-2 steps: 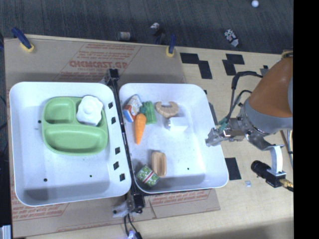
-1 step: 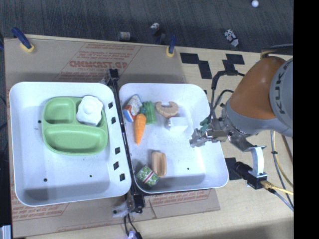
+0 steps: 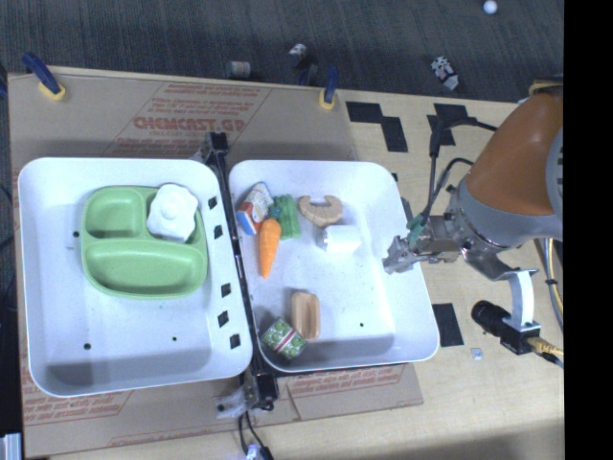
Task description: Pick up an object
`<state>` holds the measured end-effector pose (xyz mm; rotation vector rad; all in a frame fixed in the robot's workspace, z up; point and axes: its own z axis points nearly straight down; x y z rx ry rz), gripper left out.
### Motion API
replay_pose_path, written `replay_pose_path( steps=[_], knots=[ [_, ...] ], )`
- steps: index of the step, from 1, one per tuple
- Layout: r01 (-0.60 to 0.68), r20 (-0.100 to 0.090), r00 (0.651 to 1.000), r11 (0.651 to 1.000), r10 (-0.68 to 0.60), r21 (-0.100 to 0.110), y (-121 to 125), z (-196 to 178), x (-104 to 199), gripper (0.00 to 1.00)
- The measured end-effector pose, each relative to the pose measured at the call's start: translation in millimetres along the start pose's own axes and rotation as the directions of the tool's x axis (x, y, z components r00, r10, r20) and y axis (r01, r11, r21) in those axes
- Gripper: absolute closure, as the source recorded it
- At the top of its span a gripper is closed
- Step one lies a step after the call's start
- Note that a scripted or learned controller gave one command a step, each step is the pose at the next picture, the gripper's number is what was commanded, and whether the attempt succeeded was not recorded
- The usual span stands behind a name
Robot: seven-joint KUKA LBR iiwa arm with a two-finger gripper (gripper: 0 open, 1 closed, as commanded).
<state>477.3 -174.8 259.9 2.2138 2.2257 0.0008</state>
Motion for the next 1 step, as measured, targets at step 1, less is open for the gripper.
replay_pose_path(
  steps=[1],
  knots=[
    [0.001, -0.002, 1.0, 1.0, -0.001, 0.005, -0.9, 26.4, 1.1, 1.0]
  ],
)
